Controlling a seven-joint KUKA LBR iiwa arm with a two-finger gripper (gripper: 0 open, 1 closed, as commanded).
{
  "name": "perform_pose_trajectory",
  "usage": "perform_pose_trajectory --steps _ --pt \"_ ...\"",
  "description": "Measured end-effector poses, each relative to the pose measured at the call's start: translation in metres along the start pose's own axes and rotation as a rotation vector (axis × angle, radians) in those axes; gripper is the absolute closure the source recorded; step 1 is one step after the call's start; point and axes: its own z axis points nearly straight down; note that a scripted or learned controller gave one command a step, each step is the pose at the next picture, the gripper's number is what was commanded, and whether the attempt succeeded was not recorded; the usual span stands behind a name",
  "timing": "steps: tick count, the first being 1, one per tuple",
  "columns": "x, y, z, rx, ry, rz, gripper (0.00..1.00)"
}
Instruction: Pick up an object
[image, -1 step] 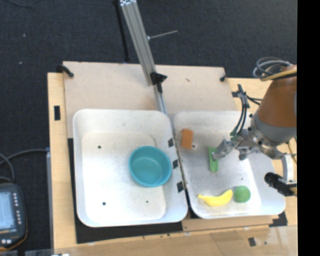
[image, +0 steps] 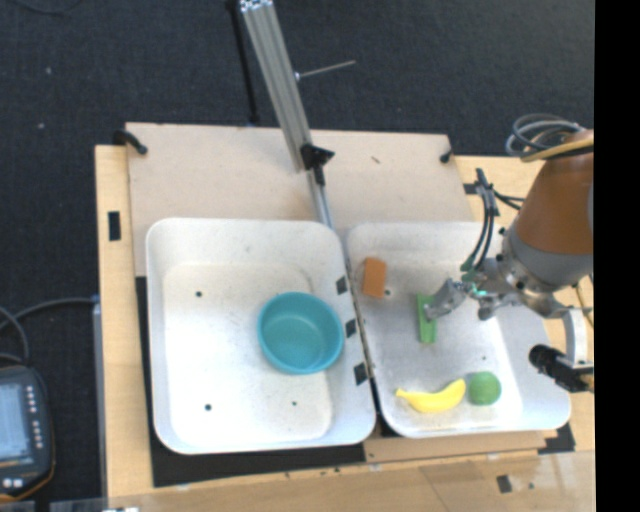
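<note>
Gripper (image: 437, 303) sits right over the green block (image: 427, 322) in the right bin (image: 520, 415). Can't tell about its jaws. Banana (image: 432, 398) sits nearby.

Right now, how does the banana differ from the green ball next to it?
The banana is yellow, long and curved, lying on its side; the green ball is round and more compact. The banana sits left of the ball. Both rest near the front edge of the right bin.
</note>
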Motion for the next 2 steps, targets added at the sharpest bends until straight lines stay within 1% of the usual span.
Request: perform_pose_trajectory --steps 1,2 --pt "0.008 0.002 0.058 0.007 -0.001 0.004 0.00" --pt "0.006 0.002 0.105 0.001 -0.002 0.001 0.00"
